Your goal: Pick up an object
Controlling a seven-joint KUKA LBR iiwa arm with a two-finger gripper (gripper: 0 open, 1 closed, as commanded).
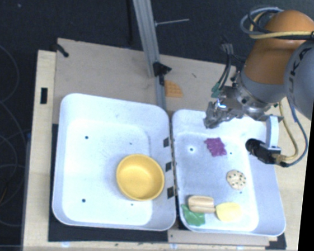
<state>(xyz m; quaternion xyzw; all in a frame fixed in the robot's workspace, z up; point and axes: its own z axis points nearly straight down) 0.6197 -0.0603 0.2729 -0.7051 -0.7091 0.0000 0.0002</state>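
Gripper low over the far end of the right bin, close to the wall next to the left bin. Open or shut: cannot tell from here. Nothing seen held in it. Grey arm with its orange band reaching in from the right.

5 small things in the right bin. Purple piece flat on the white floor, just in front of the gripper and apart from it. Round speckled cookie nearer the front, off to the right of the purple piece. Tan roll lying on its side near the front wall. Yellow block just beside the roll, on its right, maybe touching. Green piece partly tucked under the roll at the front left corner.

1 yellow bowl in the left bin, standing upright, close to the wall between the 2 bins.

Small orange patch on the bench behind the bins. Slanted metal bar above it.
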